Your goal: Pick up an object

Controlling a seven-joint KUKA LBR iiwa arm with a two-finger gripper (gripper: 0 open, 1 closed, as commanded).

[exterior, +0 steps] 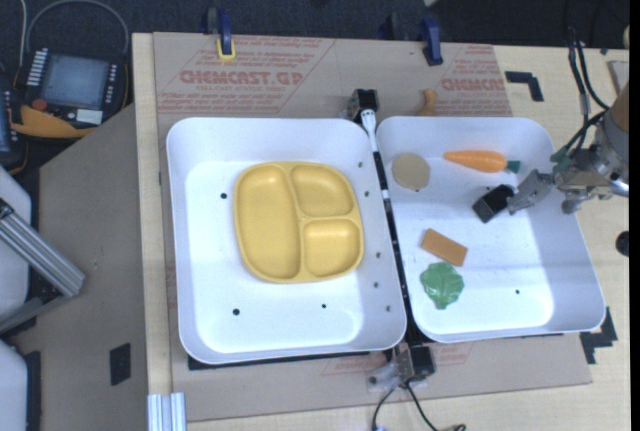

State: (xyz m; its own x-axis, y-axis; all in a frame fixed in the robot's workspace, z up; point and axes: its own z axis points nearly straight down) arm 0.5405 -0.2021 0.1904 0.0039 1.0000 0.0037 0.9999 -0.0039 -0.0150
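Orange carrot (476, 159) lying in the view's right bin (560, 309)
Tapered, with a green stub at one end, it is resting by the far wall; the gripper (558, 185) is hovering near it, jaws released or clenched I cannot tell

arm (620, 134) partly beyond right edge
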